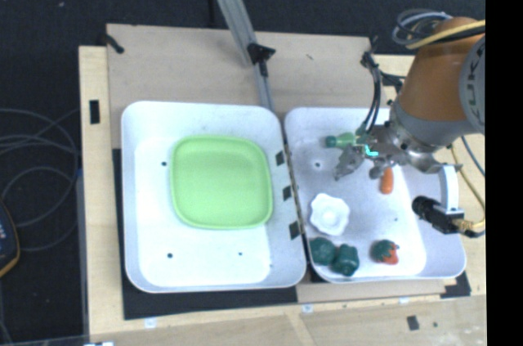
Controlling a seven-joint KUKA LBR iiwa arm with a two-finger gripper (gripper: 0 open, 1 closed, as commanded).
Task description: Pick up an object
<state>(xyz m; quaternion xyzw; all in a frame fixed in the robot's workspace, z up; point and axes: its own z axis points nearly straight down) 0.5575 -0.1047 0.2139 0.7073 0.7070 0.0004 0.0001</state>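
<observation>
My gripper [359,167] hangs over the upper middle of the right bin [437,258], its dark fingers spread apart and nothing between them. A small orange object [386,181] lies just to the right of the fingers, apart from them. Below the gripper sits a white cup-like object [328,214]. Two dark green pieces [335,254] lie near the bin's front edge, and a red and green object [385,252] rests to their right. A small green item [333,141] shows just left of the wrist.
The left bin [143,197] holds a light green square plate [221,181]. A grey metal pole [233,1] slants down to the bins' back edge. The arm's black fitting [433,213] and cables overhang the right bin's right side.
</observation>
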